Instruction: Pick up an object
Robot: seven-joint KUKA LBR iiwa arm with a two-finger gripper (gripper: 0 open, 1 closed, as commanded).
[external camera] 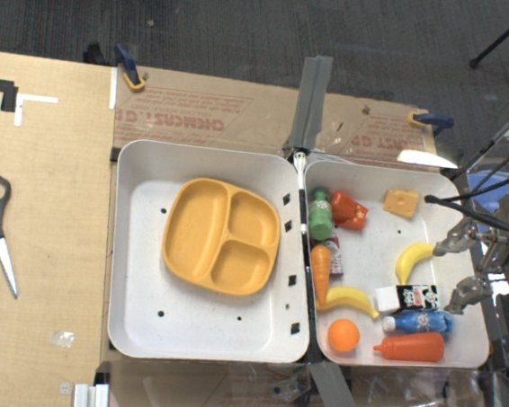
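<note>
Bananas: one (414, 258) near right bin (360, 361) right wall, another (350, 299) mid-bin | gripper (462, 265) over right rim, fingers spread open, empty, pointing left | arm enters from right, low | yellow divided plate (222, 236) in left bin (134, 321).

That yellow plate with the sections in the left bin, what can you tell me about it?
The yellow divided plate looks like smooth moulded plastic, a rounded square with a raised rim and three compartments: one long one along its left side and two smaller ones on the right. It lies flat and right side up, turned slightly askew, on the floor of the left bin, a little above centre. Nothing lies in it and nothing touches it apart from the bin floor.
</note>
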